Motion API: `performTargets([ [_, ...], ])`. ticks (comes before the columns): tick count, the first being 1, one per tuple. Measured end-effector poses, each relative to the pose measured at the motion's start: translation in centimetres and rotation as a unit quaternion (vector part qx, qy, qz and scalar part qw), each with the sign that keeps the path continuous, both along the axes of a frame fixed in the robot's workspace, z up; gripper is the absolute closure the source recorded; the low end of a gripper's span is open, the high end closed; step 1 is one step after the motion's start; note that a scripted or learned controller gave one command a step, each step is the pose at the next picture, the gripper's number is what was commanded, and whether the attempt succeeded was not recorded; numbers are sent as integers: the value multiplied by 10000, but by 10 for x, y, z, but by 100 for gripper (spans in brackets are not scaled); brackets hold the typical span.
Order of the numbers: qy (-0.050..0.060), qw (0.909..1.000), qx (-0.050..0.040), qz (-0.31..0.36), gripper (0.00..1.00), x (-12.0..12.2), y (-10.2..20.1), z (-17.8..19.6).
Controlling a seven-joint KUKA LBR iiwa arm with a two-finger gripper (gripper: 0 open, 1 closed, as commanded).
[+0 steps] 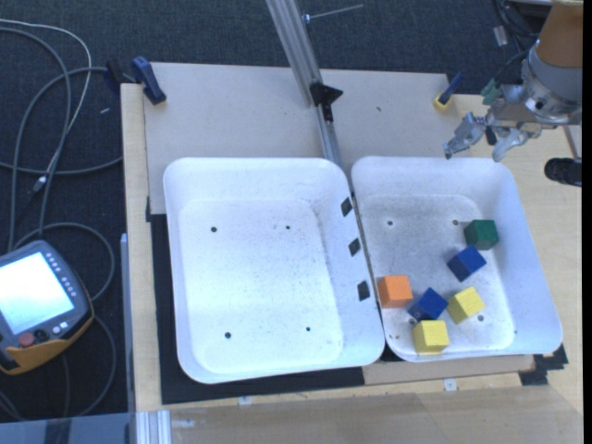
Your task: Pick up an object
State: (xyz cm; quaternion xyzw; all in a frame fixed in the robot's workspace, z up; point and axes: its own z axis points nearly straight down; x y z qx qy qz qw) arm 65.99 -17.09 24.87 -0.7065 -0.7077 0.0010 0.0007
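The right bin (518, 202) holds several small blocks: a green one (481, 233), a blue one (466, 263), an orange one (396, 290), a second blue one (428, 303), and two yellow ones (465, 303) (430, 337). My gripper (481, 143) hangs above the bin's far rim at the upper right, well clear of the blocks. Its two fingers are spread apart and open, with nothing between them.
The left bin (185, 192) sits beside the right one. A slanted metal rail (296, 44) crosses the board behind the bins. Blue clamps (148, 79) (448, 91) grip the board's far edge. A pendant (37, 303) and cables lie on the floor at left.
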Motion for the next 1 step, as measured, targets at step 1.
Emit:
performTargets([
  [1, 30, 10000, 7, -14, 0, 10, -46, -154],
])
